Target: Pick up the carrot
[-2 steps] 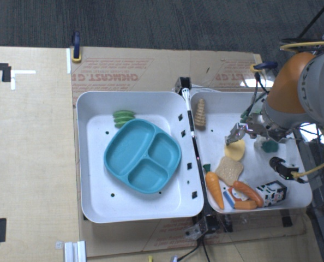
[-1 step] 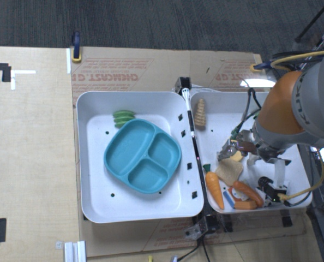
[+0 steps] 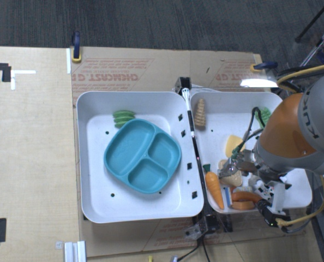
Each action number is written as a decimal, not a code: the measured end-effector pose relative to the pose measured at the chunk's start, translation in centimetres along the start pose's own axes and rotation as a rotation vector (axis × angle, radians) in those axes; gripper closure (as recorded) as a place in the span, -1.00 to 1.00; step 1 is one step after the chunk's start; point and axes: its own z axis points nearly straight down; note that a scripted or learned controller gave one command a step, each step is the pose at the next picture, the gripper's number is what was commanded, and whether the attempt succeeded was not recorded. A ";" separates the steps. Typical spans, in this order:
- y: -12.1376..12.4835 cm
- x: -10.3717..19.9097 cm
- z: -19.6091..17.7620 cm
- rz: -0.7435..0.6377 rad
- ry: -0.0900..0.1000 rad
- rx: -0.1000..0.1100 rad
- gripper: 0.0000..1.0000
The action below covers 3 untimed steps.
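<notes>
The orange carrot (image 3: 214,189) lies in the right bin (image 3: 216,125) near its front left corner, pointing toward the front edge. My gripper (image 3: 231,170) hangs low over the bin just right of the carrot's thick end, above a small beige item (image 3: 234,177). The arm's orange wrist band (image 3: 285,129) and grey body cover the right part of the bin. The carrot rests on the bin floor, apart from the gripper.
A red-orange sausage-like piece (image 3: 244,198) lies right of the carrot. A yellow wedge (image 3: 233,144), a tan ridged piece (image 3: 199,114) and a green item (image 3: 265,115) share the right bin. The left bin (image 3: 91,162) holds a blue divided plate (image 3: 143,155) and a green pod (image 3: 124,116).
</notes>
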 end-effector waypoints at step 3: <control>8.2 1.0 0.0 -0.001 -0.002 0.000 -1.00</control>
